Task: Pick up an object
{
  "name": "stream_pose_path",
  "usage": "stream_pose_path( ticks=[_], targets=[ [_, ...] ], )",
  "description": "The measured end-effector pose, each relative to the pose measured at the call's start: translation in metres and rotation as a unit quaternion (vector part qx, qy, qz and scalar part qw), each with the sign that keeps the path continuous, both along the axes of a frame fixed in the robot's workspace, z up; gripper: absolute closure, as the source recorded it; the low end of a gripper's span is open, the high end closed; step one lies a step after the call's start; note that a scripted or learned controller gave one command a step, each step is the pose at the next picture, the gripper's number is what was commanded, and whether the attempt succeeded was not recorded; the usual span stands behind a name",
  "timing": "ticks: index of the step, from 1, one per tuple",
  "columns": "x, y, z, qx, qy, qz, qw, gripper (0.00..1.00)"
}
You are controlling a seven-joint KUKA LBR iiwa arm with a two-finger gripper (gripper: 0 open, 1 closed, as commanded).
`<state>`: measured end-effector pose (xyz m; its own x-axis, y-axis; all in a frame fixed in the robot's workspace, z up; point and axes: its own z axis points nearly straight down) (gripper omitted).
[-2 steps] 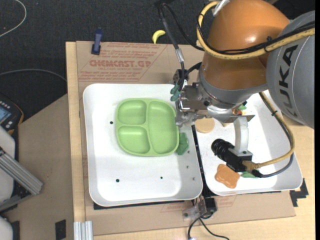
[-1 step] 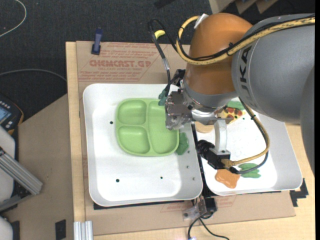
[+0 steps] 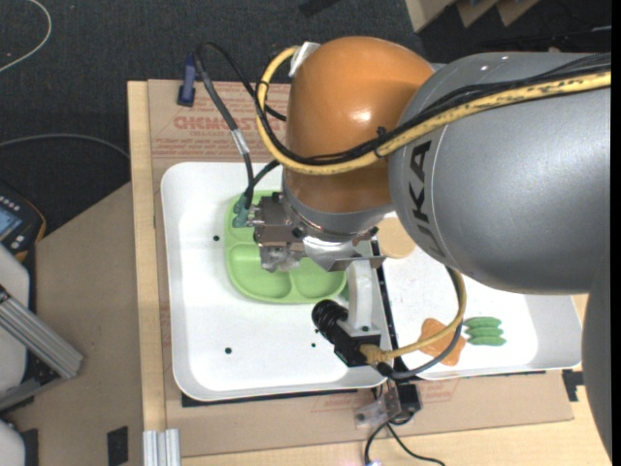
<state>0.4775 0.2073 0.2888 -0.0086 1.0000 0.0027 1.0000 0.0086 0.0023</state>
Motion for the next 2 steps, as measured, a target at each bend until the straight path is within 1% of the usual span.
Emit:
stream_pose_path(
  ticks=[1, 2],
  targets=[
    [0.033, 0.011, 0.247, 0.0030, -0.009, -0.003, 1.0000, 1.00],
    [0.000, -0.032, 0.248, -0.0013, 0.002, -0.006, 1.0000, 1.00]
  ],
)
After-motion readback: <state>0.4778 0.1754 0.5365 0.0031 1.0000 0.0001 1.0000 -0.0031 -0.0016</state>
